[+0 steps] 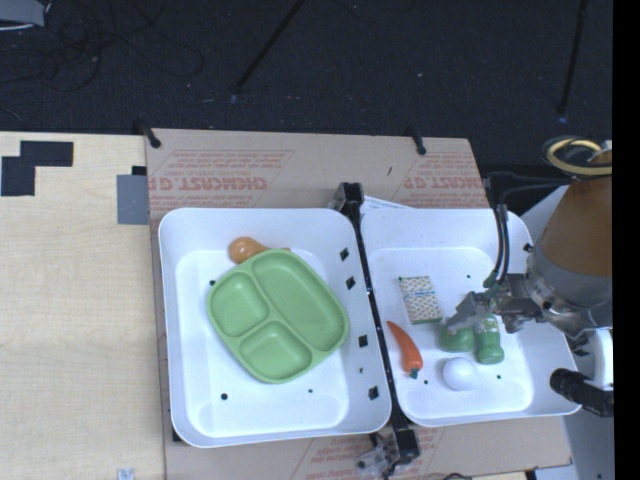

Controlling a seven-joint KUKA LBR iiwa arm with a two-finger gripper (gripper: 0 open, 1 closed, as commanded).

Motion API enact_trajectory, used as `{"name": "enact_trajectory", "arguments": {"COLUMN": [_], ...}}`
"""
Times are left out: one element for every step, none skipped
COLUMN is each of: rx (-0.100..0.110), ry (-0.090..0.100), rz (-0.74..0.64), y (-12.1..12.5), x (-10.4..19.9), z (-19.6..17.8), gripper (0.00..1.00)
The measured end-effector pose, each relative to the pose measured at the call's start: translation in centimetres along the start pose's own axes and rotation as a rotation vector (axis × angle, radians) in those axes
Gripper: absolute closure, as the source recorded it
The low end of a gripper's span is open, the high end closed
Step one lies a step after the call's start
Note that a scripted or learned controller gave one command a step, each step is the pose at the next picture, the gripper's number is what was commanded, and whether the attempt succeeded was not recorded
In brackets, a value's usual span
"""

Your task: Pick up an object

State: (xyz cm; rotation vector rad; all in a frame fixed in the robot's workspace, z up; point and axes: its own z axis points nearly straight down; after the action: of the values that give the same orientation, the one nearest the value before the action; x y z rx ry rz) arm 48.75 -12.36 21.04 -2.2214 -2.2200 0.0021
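Using the right bin [520, 393] as the landmark: near its front wall sits a white ball [459, 373], and just behind that a green toy [473, 339], dead centre. The gripper [480, 316] hangs right over the toy. Can't tell how its fingers are set. I'd drop straight down, centred, staying off the ball and the orange carrot [405, 346] toward the divider. Small packet [419, 298] lies further back.

Grey arm [575, 288] with an orange band, black cable, metal tool [478, 313].
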Motion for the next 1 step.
{"name": "enact_trajectory", "arguments": {"rx": [0.005], "ry": [0.003], "rz": [0.0], "y": [-0.98], "x": [0.51], "z": [5.18], "gripper": [0.0]}}
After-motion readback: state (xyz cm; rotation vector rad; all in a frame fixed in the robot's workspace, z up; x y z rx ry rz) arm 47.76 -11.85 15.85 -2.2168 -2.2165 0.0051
